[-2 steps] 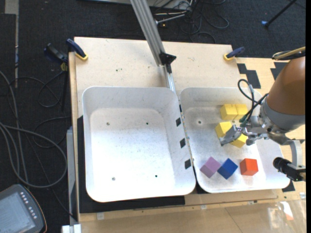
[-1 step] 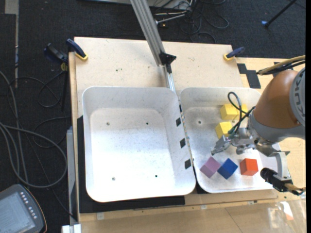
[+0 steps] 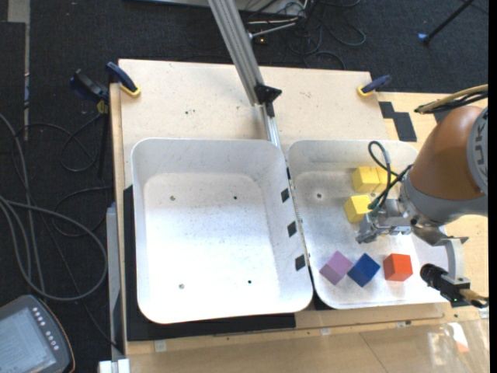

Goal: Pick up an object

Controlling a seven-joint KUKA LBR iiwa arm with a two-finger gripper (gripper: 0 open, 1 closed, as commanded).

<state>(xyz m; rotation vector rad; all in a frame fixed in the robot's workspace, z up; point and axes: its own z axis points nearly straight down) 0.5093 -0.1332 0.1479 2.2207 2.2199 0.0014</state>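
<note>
Hand [image 3: 371, 228] low in right bin [image 3: 326, 158], beside a yellow cube [image 3: 358, 206]; opening indiscernible. Purple cube [image 3: 336, 267], blue cube [image 3: 363, 270], orange cube [image 3: 397, 266] nearby.

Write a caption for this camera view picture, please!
Robot arm reaching over right bin with five colored blocks.
</note>
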